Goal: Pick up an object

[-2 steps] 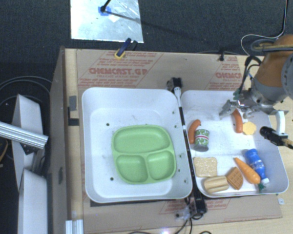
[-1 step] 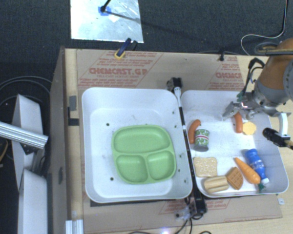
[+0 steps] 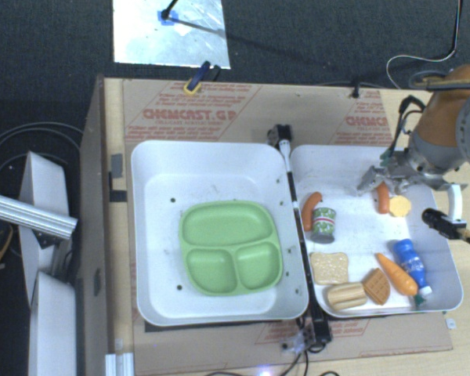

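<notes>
**Q:** What could go wrong from here?

**A:** I judge a miss or a double catch most likely. The tool [image 3: 385, 180] sits low in the right bin [image 3: 352, 157], crowding a small orange sausage [image 3: 384, 200] that touches a yellow piece [image 3: 399, 206]. Closing there could nudge both, or pinch the pair together. The bin's far wall is also near, at the tool's 12 o'clock.

**Q:** Where is the sausage relative to the tool?

**A:** Just beside it, at 6 o'clock. I cannot tell how far the tool is open, or whether it grips anything; its tips blur into the sausage. The blue bottle [image 3: 410, 264] and the carrot [image 3: 396, 276] lie well apart, toward 5 o'clock. The left bin [image 3: 160, 178] carries a green plate [image 3: 230, 247].
</notes>
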Motion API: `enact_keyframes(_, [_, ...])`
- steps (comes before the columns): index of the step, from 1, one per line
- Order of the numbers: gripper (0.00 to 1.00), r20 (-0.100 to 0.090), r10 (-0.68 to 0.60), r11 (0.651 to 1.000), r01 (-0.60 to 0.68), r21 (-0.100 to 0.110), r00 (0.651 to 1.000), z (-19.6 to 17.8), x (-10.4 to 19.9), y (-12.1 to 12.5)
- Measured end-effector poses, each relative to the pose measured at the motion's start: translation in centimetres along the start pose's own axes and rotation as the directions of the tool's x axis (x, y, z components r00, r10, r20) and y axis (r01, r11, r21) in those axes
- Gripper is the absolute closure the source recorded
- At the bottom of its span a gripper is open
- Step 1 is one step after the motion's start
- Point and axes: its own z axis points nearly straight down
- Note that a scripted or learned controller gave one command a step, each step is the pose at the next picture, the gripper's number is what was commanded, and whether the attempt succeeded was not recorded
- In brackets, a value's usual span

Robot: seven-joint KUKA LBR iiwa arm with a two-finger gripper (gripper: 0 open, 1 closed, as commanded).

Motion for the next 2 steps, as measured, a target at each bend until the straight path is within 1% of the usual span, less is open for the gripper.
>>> enact_keyframes(1, [0.0,0.0,0.001,1.0,-0.001,-0.002,1.0,-3.1,0.0,-0.7])
enact_keyframes(2, [0.0,0.0,0.0,1.0,0.0,0.0,1.0,-0.3,0.0,-1.0])
